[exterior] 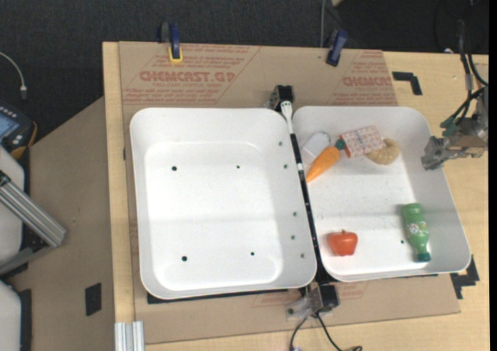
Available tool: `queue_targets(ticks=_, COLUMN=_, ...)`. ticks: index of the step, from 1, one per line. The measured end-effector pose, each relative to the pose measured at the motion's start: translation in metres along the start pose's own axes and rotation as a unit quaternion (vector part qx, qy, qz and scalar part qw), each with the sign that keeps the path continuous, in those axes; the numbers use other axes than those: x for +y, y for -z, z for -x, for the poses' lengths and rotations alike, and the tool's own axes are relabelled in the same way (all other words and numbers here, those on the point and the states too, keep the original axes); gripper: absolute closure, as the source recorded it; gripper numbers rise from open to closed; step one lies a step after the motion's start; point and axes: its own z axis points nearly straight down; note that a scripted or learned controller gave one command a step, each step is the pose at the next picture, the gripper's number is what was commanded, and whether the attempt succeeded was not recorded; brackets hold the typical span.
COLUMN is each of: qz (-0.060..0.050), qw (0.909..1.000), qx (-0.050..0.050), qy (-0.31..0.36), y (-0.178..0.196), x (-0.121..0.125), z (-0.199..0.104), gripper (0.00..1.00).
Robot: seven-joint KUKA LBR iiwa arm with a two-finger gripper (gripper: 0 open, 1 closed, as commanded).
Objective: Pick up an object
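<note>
The gripper [439, 154] hangs at the far right, just at the outer rim of the right bin [373, 270], and it's small and blurry from here — I can't tell how it's set. Nothing is visibly in it, so I'd call this the very start: the approach, with no object chosen for certain.

Working outward from there, the closest things are up in the bin's far half: a tan lumpy piece [384, 154], and touching it on the left a small patterned box [361, 140]. Beside that lies a toy carrot [324, 163], slanted, its tip down against the divider between the bins, with a pale roundish object [314, 144] just behind it. Nearer the front edge, a green bottle [415, 231] lies on its side, well apart from the cluster, and a red tomato-like piece [342, 242] sits alone toward the middle. The left bin [155, 264] holds nothing to grab.

My guess for the next move: swing in over the right bin, pick one target, and drop straight down on it. The bottle or the tomato look the cleaner choices, each standing free. The box and tan piece touch, so a descent there risks nudging both.
</note>
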Motion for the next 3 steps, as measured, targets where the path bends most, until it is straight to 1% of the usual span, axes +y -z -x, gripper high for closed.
queue_targets(ticks=1, qz=-0.005, qw=1.0, qx=0.002, qy=-0.001, y=-0.059, x=0.012, z=0.014, gripper=1.0)
queue_targets(ticks=2, qz=-0.001, qw=1.0, qx=0.001, qy=0.0, y=-0.02, x=-0.001, z=-0.01, gripper=1.0)
queue_targets(ticks=3, qz=-0.003, qw=1.0, qx=0.001, qy=0.0, y=-0.038, x=0.008, z=-0.003, gripper=1.0)
